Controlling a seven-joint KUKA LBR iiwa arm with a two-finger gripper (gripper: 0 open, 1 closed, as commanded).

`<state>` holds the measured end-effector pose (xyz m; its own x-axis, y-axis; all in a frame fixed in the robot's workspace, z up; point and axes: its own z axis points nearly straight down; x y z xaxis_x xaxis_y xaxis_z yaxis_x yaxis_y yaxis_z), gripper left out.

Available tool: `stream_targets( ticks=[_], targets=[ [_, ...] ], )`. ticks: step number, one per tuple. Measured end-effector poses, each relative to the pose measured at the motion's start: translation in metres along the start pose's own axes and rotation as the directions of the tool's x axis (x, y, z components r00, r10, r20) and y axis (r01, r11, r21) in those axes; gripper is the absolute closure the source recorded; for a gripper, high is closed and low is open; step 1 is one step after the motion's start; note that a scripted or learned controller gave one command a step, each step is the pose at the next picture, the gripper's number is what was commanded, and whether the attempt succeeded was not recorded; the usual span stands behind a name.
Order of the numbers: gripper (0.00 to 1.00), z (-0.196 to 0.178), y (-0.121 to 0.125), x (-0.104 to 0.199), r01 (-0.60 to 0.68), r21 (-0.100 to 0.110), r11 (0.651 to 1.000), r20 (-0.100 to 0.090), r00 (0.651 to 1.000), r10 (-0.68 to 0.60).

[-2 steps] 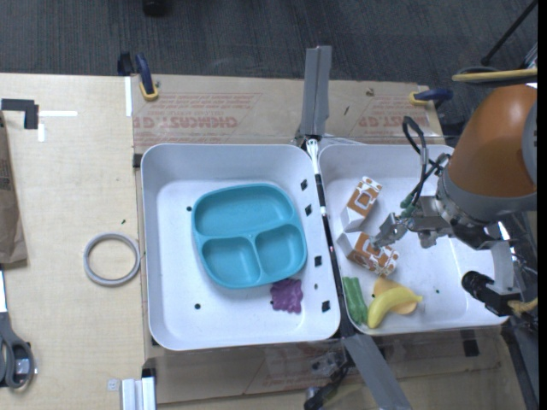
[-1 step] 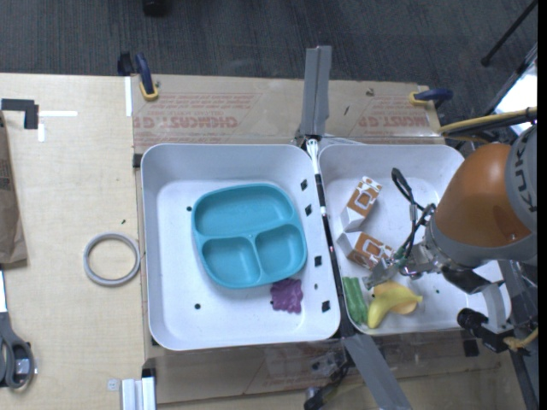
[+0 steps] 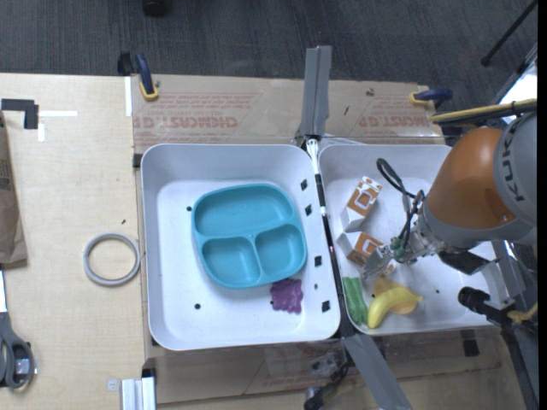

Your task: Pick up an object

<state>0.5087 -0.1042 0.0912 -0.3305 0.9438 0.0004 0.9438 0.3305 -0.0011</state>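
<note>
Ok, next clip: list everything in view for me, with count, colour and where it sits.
bins: 2, white, side by side on the bench
divided plate: 1, turquoise, left bin
grape bunch: 1, purple, left bin, at the plate's near edge
small boxes: 2, white and orange, right bin
banana: 1, yellow, right bin, near edge
green item: 1, right bin, beside the banana
tape ring: 1, pale, bench left of the bins
scissors: 1, grey, bench's lower left
clamps: 2, blue and yellow, far edge
arm: 1, grey and orange, over the right bin
gripper: 1, low among the right bin's items
</note>
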Motion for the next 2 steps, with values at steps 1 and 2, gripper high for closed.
stream_targets(
  ticks=[1, 2],
  targets=[
    [1.00, -0.009, 0.000, -0.001, -0.005, 0.000, 1.000, 0.000, 1.000, 0.005],
    [1.00, -0.100, 0.104, 0.027, -0.084, 0.000, 0.996, 0.001, 0.996, 0.084]
  ],
)
